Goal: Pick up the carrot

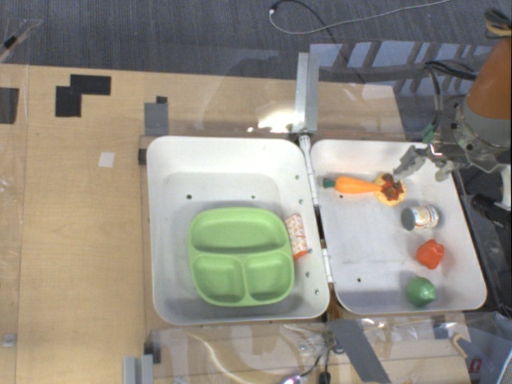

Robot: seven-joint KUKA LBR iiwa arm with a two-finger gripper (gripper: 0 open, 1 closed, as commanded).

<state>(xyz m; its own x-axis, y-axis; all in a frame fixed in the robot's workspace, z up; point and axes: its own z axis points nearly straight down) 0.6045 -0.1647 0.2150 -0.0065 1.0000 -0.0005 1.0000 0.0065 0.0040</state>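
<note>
The carrot (354, 186) lies untouched in the right bin (364, 250), near its far wall, so the pick is not yet done. The pincer (426, 164) hangs wide and empty over the far right corner, near the carrot. That bin also holds a small can (421, 217), a red pepper (430, 254) and a green fruit (421, 291). The left bin (172, 214) holds a green divided plate (240, 255).

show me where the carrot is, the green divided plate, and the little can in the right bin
carrot (354, 186): camera view, middle of its orange body.
green divided plate (238, 232): camera view, floor of its large upper compartment.
can (421, 217): camera view, side wall of the can, which lies on its side.
</note>
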